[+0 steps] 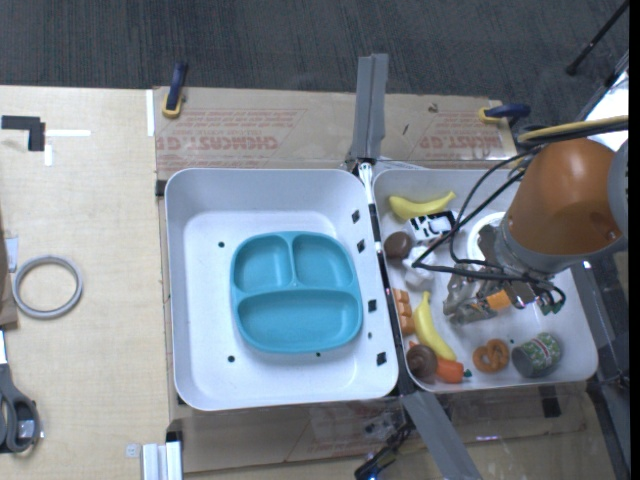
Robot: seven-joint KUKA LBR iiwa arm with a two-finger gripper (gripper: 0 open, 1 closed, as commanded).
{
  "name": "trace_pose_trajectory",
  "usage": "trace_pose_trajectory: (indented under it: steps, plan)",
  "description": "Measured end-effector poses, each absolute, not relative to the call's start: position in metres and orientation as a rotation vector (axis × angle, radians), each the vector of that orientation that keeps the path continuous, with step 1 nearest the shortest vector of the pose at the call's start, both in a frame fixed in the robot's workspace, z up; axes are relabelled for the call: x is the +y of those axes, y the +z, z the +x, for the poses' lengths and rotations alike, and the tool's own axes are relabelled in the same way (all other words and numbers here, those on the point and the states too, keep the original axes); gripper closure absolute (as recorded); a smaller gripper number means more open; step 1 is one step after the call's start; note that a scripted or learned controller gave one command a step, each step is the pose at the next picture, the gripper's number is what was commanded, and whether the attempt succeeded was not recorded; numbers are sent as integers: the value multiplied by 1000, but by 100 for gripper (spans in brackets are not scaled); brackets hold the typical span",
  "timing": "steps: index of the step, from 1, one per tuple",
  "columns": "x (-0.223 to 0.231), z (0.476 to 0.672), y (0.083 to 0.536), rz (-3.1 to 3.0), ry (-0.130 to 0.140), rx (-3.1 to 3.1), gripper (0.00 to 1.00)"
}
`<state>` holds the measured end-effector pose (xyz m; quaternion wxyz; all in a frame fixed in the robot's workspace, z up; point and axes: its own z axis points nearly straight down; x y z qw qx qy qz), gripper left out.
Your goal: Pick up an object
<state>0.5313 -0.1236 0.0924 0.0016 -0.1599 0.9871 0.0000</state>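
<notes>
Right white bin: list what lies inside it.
The right white bin holds two yellow toy bananas, a brown ball, an orange round piece and a green lump. The arm's orange band covers the rest.

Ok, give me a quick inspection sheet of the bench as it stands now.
Surface: wooden bench with two white bins side by side.
Job's things: right bin holds toy food: two bananas, a carrot, a green ball, a round orange piece.
Clutter: left bin holds a blue divided plate; tape roll and scissors on the bench's left.
Grippers: gripper low in the right bin, over an orange item; grasp cannot be told.
Cables: black cables loop from the arm over the right bin.
Surroundings: dark floor beyond the bench.
</notes>
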Motion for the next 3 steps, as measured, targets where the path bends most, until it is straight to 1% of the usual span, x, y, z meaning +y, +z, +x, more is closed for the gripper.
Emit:
trace_pose_trajectory:
  steps: [1, 2, 3]
  plan:
    - [-94, 557, 132, -484, 0, 3099, 100]
    - [-170, 510, 92, -1124, 1, 2932, 100]
    - [-79, 562, 193, -1290, 1, 2859, 100]
